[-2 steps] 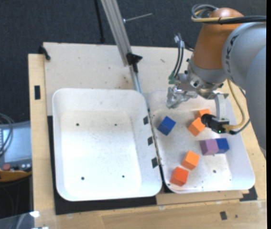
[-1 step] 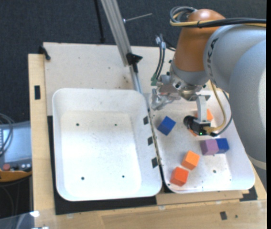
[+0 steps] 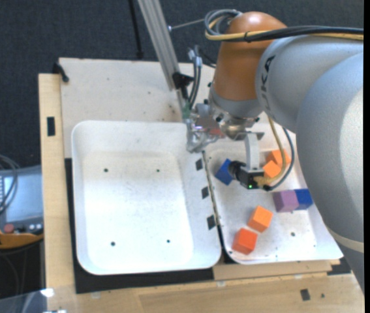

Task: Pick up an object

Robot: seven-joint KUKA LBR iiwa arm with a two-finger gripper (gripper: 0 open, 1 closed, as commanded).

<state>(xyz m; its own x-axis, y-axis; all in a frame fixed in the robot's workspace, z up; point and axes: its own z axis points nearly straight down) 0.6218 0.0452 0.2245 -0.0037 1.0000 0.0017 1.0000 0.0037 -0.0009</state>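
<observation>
My gripper [image 3: 198, 137] hangs over the ridge between the two bins, near their far end, below the orange wrist band. Several small blocks lie in the right bin [image 3: 282, 252]. A blue block [image 3: 224, 172] sits just right of and nearer than the gripper, apart from it. Two orange blocks [image 3: 260, 218] [image 3: 245, 240] rest toward the bin's near edge. A purple block [image 3: 286, 201] touches another blue block [image 3: 304, 197]. One more orange block [image 3: 273, 165] is partly hidden behind a cable. I see nothing held in the gripper.
The left bin [image 3: 87, 142] is a wide white tray. A slanted metal rail [image 3: 158, 34] rises behind the bins. The big grey arm [image 3: 322, 109] covers the right bin's far side. A black module [image 3: 246, 177] with a green light hangs by the blue block.
</observation>
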